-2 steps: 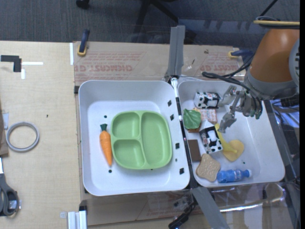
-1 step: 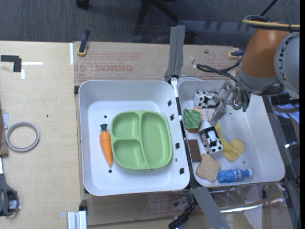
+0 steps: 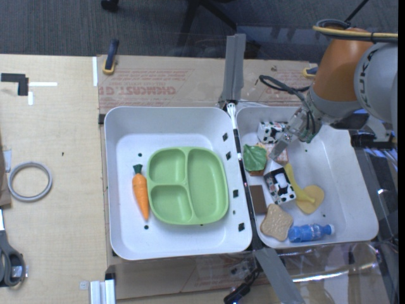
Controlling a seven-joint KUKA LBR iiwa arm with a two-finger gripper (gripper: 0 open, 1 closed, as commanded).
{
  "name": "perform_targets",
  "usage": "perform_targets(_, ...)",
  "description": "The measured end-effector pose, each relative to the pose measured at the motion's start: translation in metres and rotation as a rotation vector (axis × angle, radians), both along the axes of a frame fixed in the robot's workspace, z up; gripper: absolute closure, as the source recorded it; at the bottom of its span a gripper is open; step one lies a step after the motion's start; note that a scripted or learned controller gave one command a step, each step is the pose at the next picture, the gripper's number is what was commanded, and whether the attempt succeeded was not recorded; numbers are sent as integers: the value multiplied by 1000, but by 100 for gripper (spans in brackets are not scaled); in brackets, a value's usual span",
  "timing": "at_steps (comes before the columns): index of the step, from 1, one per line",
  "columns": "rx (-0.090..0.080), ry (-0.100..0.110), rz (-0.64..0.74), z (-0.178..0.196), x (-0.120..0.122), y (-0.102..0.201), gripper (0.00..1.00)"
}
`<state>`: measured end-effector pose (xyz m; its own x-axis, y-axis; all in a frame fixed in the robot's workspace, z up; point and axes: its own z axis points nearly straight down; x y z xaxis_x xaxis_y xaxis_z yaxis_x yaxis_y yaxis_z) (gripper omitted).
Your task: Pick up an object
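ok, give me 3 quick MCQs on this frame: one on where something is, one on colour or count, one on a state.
1. Where is the carrot?
A. left bin, left of the green tray
B. right bin, beside the bottle
C. on the wooden bench

2. How many compartments does the green tray have?
A. two
B. three
C. four

3. How is the blue bottle sitting?
A. upright
B. lying on its side
C. held in the hand

Answers:
1 A: the carrot lies in the left bin beside the green tray.
2 B: two ridges split it into three.
3 B: the blue bottle lies flat in the right bin, apart from the hand.
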<state>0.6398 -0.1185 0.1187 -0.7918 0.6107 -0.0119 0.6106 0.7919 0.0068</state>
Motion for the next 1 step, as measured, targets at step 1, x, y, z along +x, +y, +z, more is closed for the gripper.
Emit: perform_targets(1,9,-16,-270,-5,-15,-5,0)
